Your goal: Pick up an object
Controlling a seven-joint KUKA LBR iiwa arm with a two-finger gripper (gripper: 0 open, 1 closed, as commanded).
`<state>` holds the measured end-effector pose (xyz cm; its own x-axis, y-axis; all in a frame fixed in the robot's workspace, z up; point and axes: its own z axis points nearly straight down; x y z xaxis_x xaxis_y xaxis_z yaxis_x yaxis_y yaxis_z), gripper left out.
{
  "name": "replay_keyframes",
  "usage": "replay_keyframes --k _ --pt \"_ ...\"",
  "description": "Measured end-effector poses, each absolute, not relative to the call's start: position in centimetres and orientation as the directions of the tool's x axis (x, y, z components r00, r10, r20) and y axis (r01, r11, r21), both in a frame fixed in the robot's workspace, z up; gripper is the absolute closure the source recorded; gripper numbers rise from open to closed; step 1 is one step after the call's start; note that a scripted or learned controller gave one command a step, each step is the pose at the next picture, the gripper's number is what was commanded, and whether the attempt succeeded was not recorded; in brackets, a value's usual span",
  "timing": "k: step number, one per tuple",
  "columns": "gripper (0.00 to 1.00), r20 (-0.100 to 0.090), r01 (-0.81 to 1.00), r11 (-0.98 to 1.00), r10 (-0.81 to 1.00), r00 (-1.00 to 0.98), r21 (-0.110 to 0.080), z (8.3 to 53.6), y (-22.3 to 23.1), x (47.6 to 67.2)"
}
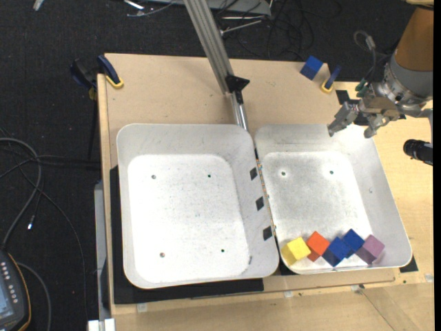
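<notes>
While the grey robot arm with its orange band (417,40) reaches in over the far right corner of the bench, its two-finger metal gripper (355,125) hangs above the far rim of the right-hand shallow white bin (375,157), with its two fingers spread apart and nothing between them. The things to be picked lie at the opposite end of that same bin, crowded along its near edge: a small yellow cube (297,249) nearest the middle of the bench, then a small orange cube (318,243), two dark blue cubes (344,247) close together, and a pale purple cube (372,248) in the bin's near right corner. They appear to touch one another in a row. The left-hand shallow white bin (138,150) sits just beside the right one. A separate small blue block (311,66) rests on the bare wooden bench (172,88) near its far edge, outside both bins.

Judging by this, the task has barely begun: no cube is lifted or gripped. What remains is to travel to the near edge of the right bin, descend over one cube, close on it and raise it; the tight packing may make a clean grasp awkward
</notes>
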<state>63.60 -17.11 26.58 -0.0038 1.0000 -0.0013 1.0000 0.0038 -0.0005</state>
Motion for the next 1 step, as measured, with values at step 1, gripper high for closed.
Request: replay_keyframes --k 1 --pt "0.00 0.003 1.000 0.006 1.000 -0.006 -0.008 15.76 -11.15 62.70"
